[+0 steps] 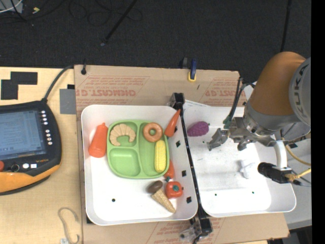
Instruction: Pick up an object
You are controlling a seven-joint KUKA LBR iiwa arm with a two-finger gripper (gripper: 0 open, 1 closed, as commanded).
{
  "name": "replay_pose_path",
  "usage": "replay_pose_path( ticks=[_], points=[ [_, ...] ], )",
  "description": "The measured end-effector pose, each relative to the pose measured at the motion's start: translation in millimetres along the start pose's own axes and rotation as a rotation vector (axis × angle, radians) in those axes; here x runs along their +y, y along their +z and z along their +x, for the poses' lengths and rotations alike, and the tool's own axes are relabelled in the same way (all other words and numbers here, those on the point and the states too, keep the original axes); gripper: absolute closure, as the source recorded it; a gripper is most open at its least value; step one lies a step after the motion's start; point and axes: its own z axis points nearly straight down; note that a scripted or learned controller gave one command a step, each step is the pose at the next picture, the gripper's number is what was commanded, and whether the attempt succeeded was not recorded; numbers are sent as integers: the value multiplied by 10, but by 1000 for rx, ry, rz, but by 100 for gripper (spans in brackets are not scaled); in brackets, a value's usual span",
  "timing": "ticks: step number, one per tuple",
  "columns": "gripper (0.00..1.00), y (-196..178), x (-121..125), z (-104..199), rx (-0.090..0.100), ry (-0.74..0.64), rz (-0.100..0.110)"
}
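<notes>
1. The gripper (227,138) is seen over the right bin (264,200), fingers spread apart, nothing between them.
2. A purple object (197,128) is found just beside it, towards the bin's far-left corner.

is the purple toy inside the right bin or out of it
Inside. The purple toy lies on the right bin's floor near its far-left corner, apart from the gripper.

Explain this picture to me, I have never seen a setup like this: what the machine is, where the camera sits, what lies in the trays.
One camera looks down at a slant on a bench. The grey and orange robot arm reaches in from the right; its claw hangs over the right bin, near a purple toy. Nothing is seen gripped. The left bin holds a green tray with a croissant, doughnut and corn, plus an orange bottle. A control tablet lies at far left.
</notes>
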Motion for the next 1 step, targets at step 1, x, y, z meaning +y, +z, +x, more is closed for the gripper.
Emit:
replay_pose_path(
  ticks=[1],
  points=[
    [0, -77, 27, 0, 0, -2, -12]
  ],
)
